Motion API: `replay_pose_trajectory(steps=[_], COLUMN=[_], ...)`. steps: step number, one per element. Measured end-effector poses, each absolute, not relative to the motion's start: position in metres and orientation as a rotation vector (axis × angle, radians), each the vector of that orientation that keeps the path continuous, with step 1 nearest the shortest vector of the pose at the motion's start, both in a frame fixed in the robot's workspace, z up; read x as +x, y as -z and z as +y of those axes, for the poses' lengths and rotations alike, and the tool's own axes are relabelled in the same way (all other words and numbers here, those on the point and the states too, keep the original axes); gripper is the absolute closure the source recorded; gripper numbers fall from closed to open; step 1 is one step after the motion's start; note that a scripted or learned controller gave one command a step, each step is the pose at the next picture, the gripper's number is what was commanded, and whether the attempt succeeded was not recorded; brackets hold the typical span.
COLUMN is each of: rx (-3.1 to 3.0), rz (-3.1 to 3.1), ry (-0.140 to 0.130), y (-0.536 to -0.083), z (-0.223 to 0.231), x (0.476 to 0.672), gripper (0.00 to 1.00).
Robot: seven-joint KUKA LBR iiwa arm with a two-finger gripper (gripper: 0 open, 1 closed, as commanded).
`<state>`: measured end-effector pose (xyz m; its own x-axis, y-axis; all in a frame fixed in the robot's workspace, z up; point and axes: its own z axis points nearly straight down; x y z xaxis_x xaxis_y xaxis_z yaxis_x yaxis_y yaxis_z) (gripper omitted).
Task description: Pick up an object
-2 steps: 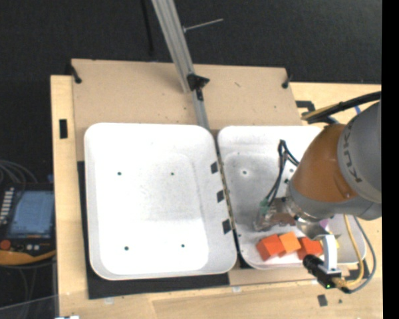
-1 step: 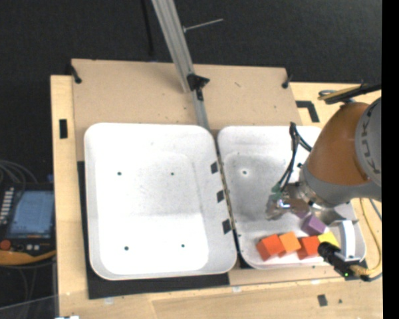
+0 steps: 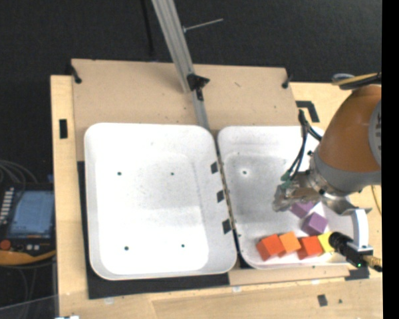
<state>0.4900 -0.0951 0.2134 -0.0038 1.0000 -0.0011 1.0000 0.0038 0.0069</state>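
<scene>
My gripper hangs low over the right bin, near its right side. Just below and right of it lie two purple blocks. Along the bin's front edge sit an orange-red block, a lighter orange block, another orange-red block and a small yellow piece. I see nothing between the fingers, and the nearest purple block lies beside the gripper, not in it.
The left bin lies beside the right one, with small clips on the shared rim. A slanted metal post rises behind the bins. A blue-screened device lies off the bench at left.
</scene>
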Motion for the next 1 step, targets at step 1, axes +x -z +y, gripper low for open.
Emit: replay_pose_trajectory(steps=[1], rx=[2.217], rz=[2.227], ry=[-0.004], y=[-0.2145], z=[-0.0472], x=[0.4889], gripper=[1.0])
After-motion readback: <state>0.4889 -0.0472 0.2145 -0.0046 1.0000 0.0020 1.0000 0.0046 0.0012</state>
